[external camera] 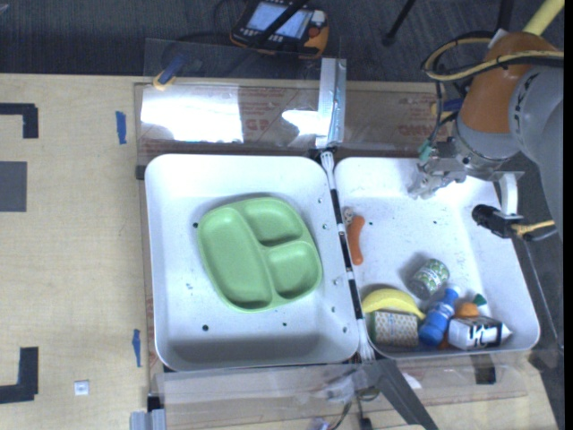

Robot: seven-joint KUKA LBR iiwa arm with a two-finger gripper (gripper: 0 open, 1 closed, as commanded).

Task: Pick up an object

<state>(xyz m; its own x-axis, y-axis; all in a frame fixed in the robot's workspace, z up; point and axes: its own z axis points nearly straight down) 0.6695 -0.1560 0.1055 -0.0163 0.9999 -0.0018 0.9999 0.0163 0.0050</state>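
My gripper (432, 179) hangs over the back part of the right bin (385, 195), near its far wall, with bare white floor under it. Nothing shows in its grasp. The bin's objects lie apart from it, toward the front. An orange carrot-shaped piece (356, 238) rests by the left wall. A silver-green can (431, 276) lies near the middle. In the front corner a yellow banana (391, 300), a speckled cylinder (395, 328), a blue bottle (437, 321), a small orange item (466, 310) and a white bottle with a black label (479, 332) crowd together.
The left bin (170, 204) holds a green divided plate (260, 251). A metal divider (331, 106) stands behind the bins' shared wall. A handheld device (277, 23) lies beyond the bench's back edge.
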